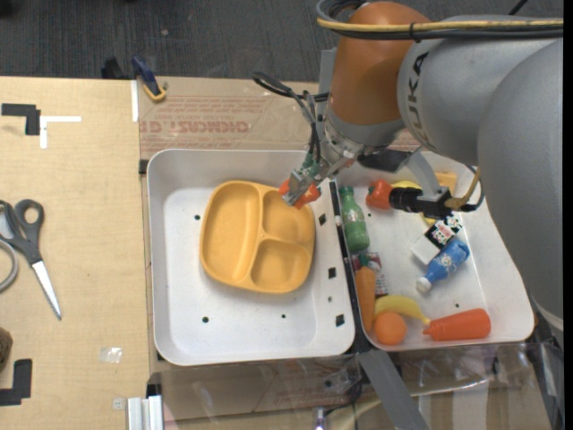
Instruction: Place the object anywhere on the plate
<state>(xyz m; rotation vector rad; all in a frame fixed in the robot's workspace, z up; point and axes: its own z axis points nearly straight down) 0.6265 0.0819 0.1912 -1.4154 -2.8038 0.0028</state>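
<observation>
Two white bins sit side by side on the bench, the gripper (299,189) clamped on a small orange-red object (301,191) just above the upper right rim of the yellow plate (257,237), which lies down and left of it.

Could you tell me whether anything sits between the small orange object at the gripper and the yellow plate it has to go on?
Nothing visible does. The gripper is at the plate's upper right rim in the left bin, with the small orange object at its tip. The plate's three compartments look bare, and the other items lie in the right bin.
</observation>
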